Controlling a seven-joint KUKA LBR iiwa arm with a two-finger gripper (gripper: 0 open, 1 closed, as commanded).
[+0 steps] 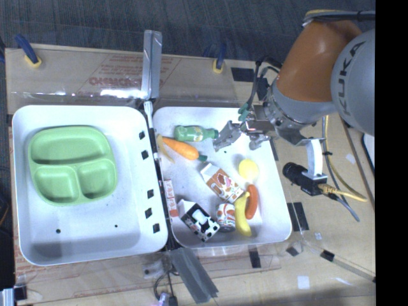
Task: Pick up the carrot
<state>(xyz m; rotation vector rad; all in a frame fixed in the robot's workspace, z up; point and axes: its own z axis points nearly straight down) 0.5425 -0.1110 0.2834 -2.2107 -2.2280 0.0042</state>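
Note:
The orange carrot lies at the left side of the right bin, close to the divider, with its green tip pointing right. My gripper hangs over the upper middle of that bin, to the right of the carrot and apart from it. Its two grey fingers are spread open with nothing between them.
A green bottle lies just above the carrot. A yellow lemon, a small carton, a banana, a red sausage, a can and a black-and-white cube fill the lower right bin. The left bin holds a green divided plate.

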